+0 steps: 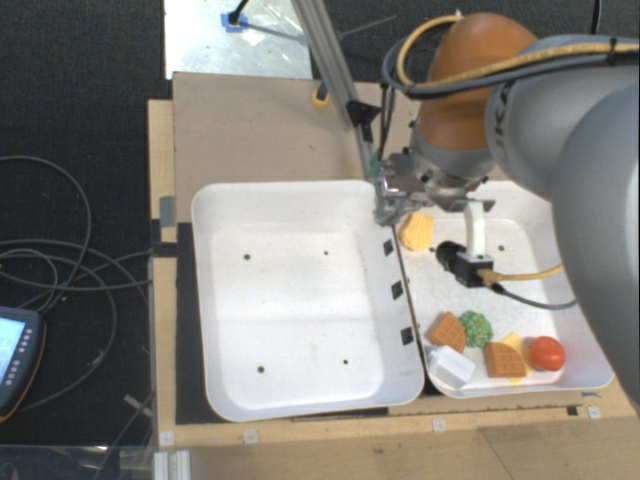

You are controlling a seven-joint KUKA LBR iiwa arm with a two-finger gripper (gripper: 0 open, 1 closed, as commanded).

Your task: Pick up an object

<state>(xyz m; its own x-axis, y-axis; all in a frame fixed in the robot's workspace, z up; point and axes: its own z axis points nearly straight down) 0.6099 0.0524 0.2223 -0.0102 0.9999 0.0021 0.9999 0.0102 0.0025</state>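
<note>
The end effector (432,206) hangs over the yellow piece (417,232) in the right bin (590,373), apparently approaching; I cannot tell its opening, and next it must descend squarely.

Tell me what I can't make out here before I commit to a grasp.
- Gripper: the wrist above covers the fingers in the camera view, so open or shut is unclear.
- Yellow piece: its upper edge runs under the gripper; contact is unclear.
- Right bin: the arm hides its far right part.
- White block, waffle pieces, green item, red ball: too small and tightly clustered to judge gaps.
</note>
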